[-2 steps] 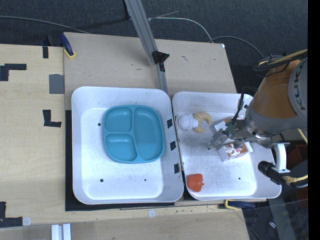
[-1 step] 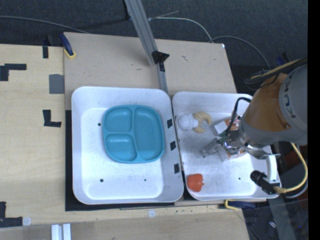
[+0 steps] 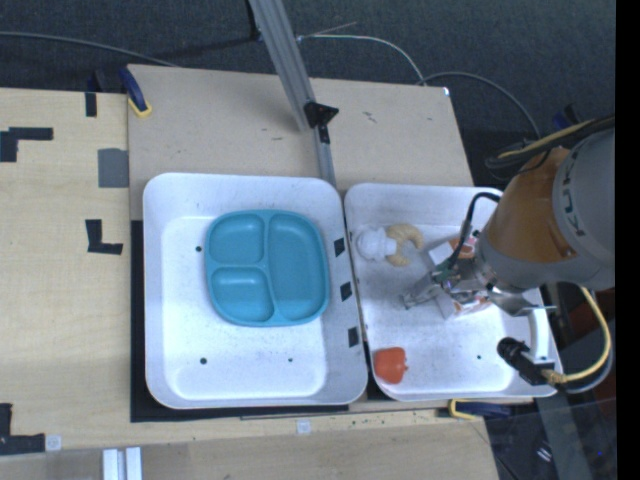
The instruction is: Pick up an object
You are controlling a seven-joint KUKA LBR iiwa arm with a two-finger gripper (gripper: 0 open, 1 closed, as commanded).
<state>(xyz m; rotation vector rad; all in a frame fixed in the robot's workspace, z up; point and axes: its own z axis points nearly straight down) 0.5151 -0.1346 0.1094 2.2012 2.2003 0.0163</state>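
Observation:
My gripper (image 3: 432, 286) is low over the middle of the right bin (image 3: 440, 380), at the end of the grey arm (image 3: 545, 223) that comes in from the right. A white round object (image 3: 371, 243) lies touching a tan curved object (image 3: 405, 240) near the bin's far left, just up and left of the gripper. In the bin's near left corner sits an orange-red object (image 3: 390, 364). A small orange-red patch (image 3: 466, 305) shows right under the gripper body; what it is cannot be made out.
The left bin (image 3: 170, 368) holds a blue divided plate (image 3: 267, 266). A metal pole (image 3: 288, 53) slants across the bench behind the bins. Cables trail over the bench's far side and around the arm on the right.

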